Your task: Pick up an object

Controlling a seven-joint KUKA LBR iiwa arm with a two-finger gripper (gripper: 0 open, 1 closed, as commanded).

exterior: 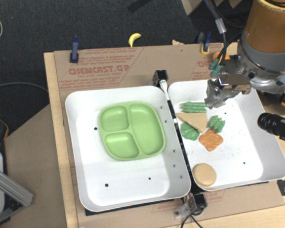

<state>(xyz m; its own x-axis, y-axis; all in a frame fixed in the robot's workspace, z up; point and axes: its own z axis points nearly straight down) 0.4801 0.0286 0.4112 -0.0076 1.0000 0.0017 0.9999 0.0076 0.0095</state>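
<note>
Hangs low over the far part of the shallow white right-hand bin (267, 174), grey two-finger gripper (214, 99) pointing down from the grey arm with its orange band (268, 20). Cannot tell whether open or closed: dark metal against shadow, seen at a slant. Nothing visibly held.

Just beside the gripper, on its left, a flat green pod-shaped toy (192, 106), near enough to read as the likely target, though whether touching cannot be told. Directly in front of the gripper, toward the camera, a small green leafy toy (216, 124); beyond that an orange crinkled toy piece (211, 141) lying against it. To the left and slightly nearer the camera, a tan wedge-shaped toy (190, 119) partly over a second green leafy lump (188, 131). Well apart, at the near edge of the bin, a round tan disc (205, 174) by itself.

Probably crowded like this because the 5 pieces were tipped in loose; makes a clean grab awkward, since closing on 1 may nudge its neighbours. The lone disc looks easier, but lies far from the gripper.

Further left, across the dividing rim, the shallow white left-hand bin (89, 180) with a pale green 3-compartment plastic plate (132, 130), flat and well out of the way
</note>
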